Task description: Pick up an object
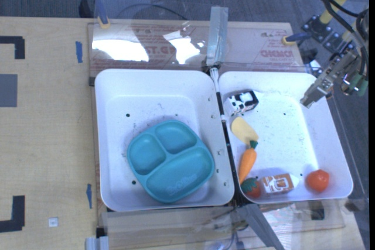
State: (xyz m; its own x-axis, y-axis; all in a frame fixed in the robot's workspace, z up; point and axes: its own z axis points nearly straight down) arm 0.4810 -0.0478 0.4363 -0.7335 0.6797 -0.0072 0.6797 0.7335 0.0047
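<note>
1. Your tool [312, 96] hangs over the right bin's [328, 126] far right edge; you cannot tell how wide it stands, and nothing shows in it.
2. In that bin, along the near wall, lie a tomato [317, 180] and a small carton [276, 184].
3. A carrot [248, 164] lies beside the bin's left wall.
4. A teal divided plate [170, 160] sits in the left bin [111, 126].

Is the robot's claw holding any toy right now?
No. The gripper hangs above the right bin's far right edge with nothing in it.
</note>
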